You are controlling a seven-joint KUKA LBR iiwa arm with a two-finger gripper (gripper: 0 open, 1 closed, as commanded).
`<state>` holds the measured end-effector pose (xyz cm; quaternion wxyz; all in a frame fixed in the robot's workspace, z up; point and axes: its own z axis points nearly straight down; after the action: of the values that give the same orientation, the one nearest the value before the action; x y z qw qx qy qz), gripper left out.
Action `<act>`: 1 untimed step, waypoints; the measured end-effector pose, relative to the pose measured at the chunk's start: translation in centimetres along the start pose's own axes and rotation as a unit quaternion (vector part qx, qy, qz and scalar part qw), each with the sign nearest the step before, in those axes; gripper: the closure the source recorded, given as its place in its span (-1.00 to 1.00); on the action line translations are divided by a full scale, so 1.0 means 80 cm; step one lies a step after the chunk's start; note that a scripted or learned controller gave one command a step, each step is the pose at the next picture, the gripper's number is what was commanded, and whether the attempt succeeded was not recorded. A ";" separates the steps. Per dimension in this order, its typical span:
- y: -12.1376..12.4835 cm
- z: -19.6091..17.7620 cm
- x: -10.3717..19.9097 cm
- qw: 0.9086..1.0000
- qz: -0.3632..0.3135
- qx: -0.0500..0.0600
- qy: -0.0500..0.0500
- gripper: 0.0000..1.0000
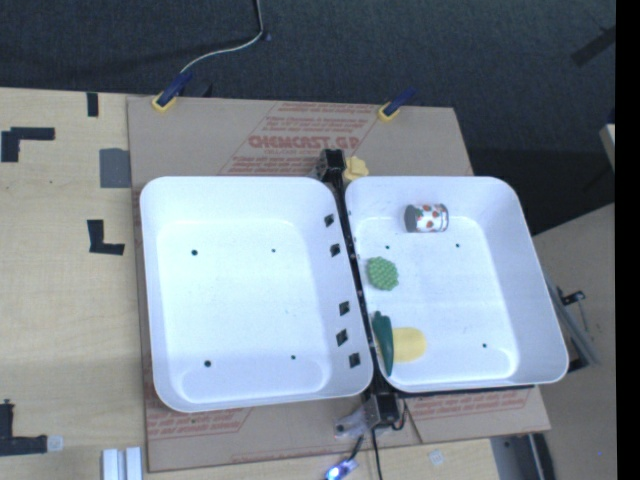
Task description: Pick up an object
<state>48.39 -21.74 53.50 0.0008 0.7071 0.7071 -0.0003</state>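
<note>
Pincer state: cannot be told, whether released or clenched; positions relative to the pincer likewise cannot be told, so locations are given by bin. Candidate objects all lie in the right bin (530, 268), on the side from which the arm reaches in. A small white can with red markings (427, 218) lies on its side near the far wall. A green round object (382, 273) sits close to the wall shared with the left bin (240, 288). A yellow object (408, 344) rests near the front wall, touching a dark green elongated item (382, 343) beside the shared wall. Both bins stand on a cardboard sheet (300, 138).
</note>
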 end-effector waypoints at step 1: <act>0.000 0.060 0.077 1.000 -0.003 0.003 0.002 -1.00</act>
<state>48.41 -15.57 48.70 -0.0023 0.7049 0.7093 -0.0010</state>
